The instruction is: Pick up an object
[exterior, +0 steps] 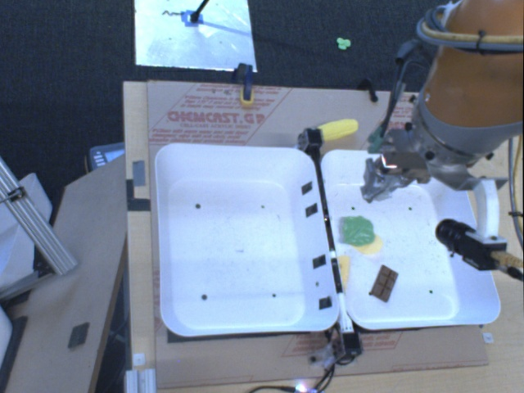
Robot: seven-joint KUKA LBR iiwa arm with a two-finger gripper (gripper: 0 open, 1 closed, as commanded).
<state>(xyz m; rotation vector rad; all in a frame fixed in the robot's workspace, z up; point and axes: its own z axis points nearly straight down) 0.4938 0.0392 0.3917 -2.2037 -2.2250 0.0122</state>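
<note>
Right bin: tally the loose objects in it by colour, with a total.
Green: 1, the green object
Yellow: 2, the yellow disc under the green one, and the yellow piece by the bin's left wall
Brown: 1, the brown block
Total: 4

Robotics lab: robot arm [471,64] over two white bins [237,158].

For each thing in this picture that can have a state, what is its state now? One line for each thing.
gripper: above the right bin's back part, holding nothing that can be seen.
green object: lying flat in the right bin, not gripped.
yellow piece: lying partly under the green object.
brown block: lying flat in the right bin, apart from the others.
right bin: holds three objects.
left bin: sits beside the right bin.
</note>
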